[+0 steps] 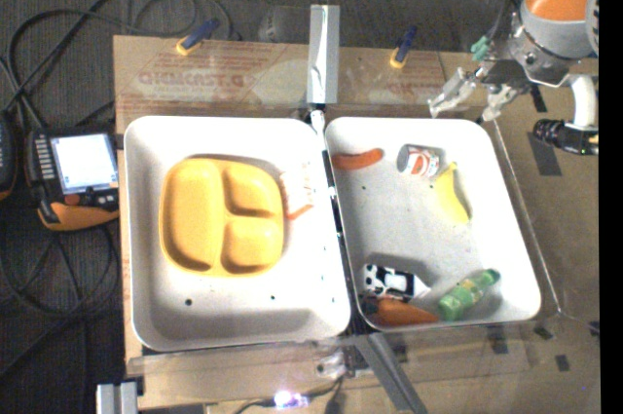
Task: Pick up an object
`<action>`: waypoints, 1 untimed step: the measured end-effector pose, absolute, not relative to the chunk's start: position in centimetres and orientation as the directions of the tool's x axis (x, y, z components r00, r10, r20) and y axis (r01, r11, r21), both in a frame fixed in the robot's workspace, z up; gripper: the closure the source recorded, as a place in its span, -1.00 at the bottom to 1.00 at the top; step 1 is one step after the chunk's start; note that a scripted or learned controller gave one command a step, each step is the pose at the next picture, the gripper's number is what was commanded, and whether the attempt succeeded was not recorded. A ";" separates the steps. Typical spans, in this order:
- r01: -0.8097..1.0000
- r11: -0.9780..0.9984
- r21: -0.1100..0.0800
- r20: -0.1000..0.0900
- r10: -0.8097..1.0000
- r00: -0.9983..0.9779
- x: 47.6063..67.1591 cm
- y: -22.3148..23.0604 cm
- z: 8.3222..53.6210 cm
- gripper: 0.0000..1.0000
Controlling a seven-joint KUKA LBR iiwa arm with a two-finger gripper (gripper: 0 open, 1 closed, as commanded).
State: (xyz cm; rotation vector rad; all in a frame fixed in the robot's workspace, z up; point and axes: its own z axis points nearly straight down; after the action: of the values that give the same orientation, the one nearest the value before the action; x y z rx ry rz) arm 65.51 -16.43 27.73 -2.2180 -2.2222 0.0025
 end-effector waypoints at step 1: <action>1.000 0.002 0.020 -0.005 1.000 -0.002 66.2 -21.9 12.8 -1.00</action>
State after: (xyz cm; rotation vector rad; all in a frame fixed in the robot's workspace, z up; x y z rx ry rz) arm 66.24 -21.94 12.83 -2.2310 -2.2363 -0.0163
